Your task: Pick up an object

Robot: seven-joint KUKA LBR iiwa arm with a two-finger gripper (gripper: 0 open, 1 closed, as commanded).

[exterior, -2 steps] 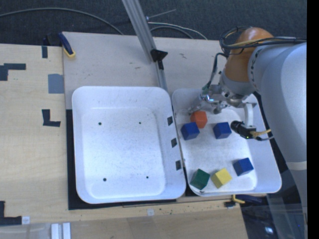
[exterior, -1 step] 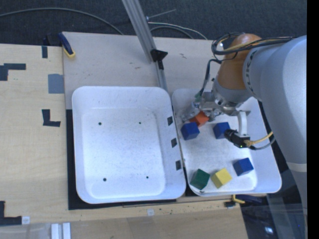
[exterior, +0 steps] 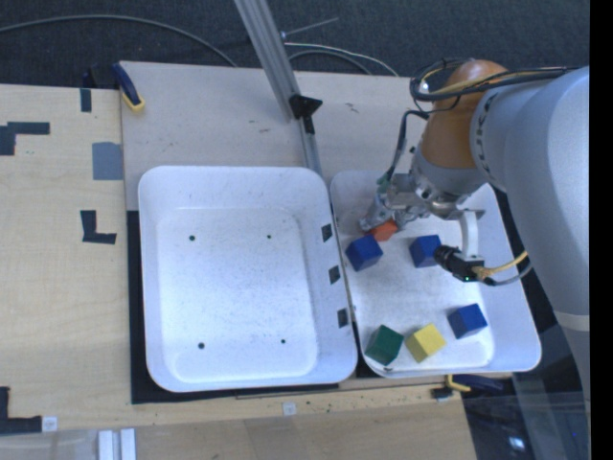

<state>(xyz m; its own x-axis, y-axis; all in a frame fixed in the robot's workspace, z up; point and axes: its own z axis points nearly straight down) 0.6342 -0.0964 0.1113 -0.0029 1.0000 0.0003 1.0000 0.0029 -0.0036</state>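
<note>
My gripper (exterior: pixel 386 215) is low in the right bin (exterior: pixel 508 353), near its far left part. A small orange block (exterior: pixel 385 229) lies right at the gripper's tip, partly hidden by it. Whether the block is held I cannot tell. A blue block (exterior: pixel 364 252) sits just in front of the orange one. Another blue block (exterior: pixel 425 250) rests to the right of it, under the wrist.
Toward the right bin's front lie a third blue block (exterior: pixel 467 320), a yellow block (exterior: pixel 426 342) and a green block (exterior: pixel 384 343). The left bin (exterior: pixel 153 257) stands alongside. A metal post (exterior: pixel 273 46) slants in from the top, ending near the bins' far edge.
</note>
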